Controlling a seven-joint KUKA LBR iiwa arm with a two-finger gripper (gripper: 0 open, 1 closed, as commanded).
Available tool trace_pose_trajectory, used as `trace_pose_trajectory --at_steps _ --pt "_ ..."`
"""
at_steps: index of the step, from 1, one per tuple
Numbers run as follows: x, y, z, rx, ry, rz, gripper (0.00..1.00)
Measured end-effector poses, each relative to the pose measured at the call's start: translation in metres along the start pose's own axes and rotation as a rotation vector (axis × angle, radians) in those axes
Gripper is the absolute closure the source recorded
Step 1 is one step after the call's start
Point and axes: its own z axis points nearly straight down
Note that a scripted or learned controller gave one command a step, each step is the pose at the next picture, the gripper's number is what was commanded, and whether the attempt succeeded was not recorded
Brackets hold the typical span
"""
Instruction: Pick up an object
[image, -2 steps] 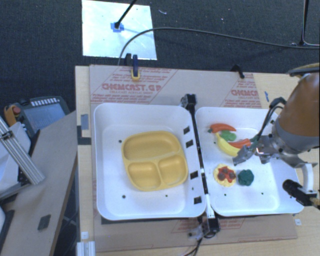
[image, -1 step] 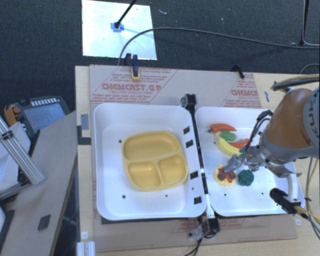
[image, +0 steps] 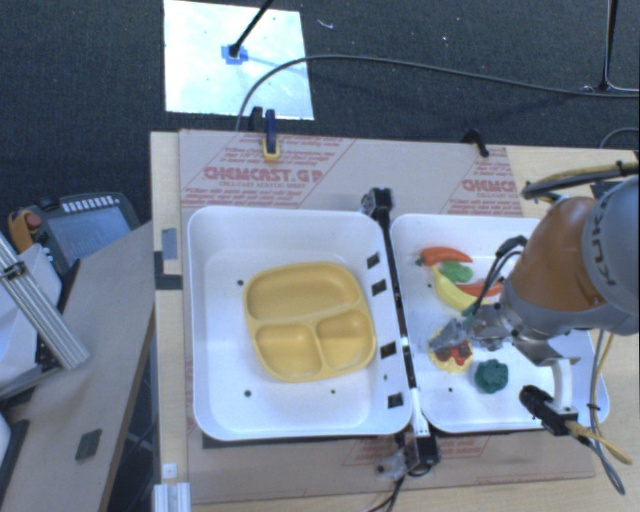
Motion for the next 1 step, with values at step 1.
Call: trace_pose_trajectory --at_steps 1 --pt "-0.0006 0.003 -0.0145 -0.01 -0.004 -0.001 1.0"
